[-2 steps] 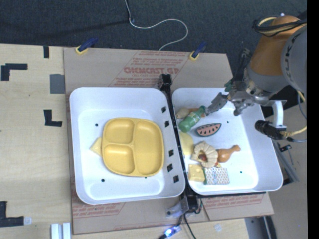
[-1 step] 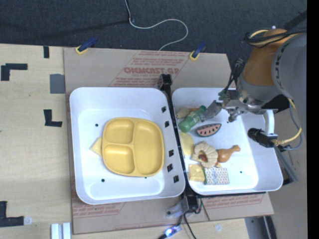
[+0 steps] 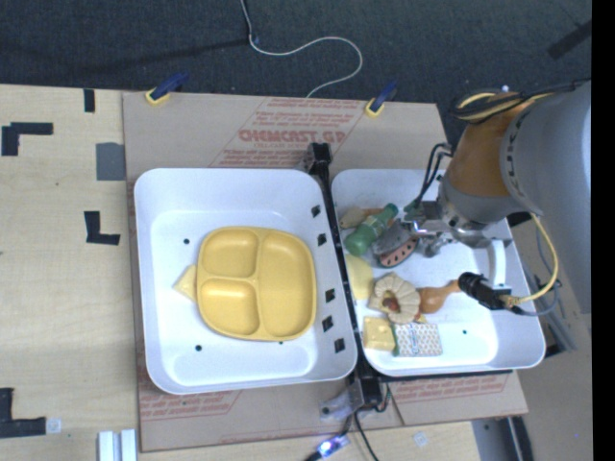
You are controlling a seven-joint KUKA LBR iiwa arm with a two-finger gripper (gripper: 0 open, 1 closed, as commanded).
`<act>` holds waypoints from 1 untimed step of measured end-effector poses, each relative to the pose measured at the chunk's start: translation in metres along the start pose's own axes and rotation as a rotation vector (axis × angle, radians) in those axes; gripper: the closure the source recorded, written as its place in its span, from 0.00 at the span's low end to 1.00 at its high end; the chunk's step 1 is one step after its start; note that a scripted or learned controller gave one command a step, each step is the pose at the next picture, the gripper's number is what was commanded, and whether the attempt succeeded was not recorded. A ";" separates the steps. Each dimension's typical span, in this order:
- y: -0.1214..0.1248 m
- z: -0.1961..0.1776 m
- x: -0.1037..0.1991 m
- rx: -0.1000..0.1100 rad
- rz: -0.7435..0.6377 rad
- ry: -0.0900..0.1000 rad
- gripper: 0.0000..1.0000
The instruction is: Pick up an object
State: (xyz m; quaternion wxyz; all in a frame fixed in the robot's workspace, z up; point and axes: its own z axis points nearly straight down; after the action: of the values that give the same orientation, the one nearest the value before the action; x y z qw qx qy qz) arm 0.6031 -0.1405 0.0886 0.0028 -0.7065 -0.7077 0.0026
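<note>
White plastic formed the two bins on the bench. The pincer point(image 3: 415, 238) was low in the right bin point(image 3: 500, 339), over a red-grey object point(image 3: 394, 249) beside a green bottle point(image 3: 368, 230); whether it gripped anything I could not tell. A yellow divided plate point(image 3: 258, 282) lay in the left bin point(image 3: 163, 257).

glossy plastic tray point(image 3: 258, 282) (yellow), smooth white bins point(image 3: 154, 257)

bench point(image 3: 58, 286): light wood, black marks at left | cardboard sheet point(image 3: 288, 128): flat on bench, red print, clips at far edge | 2 white bins on cardboard: left bin point(image 3: 154, 257), right bin point(image 3: 519, 349), touching side by side
</note>
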 end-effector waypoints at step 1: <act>0.000 0.004 0.001 -0.006 0.000 -0.001 0.00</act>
State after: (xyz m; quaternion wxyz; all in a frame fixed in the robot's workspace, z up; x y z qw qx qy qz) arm 0.6031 -0.1400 0.0845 0.0002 -0.7066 -0.7076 0.0007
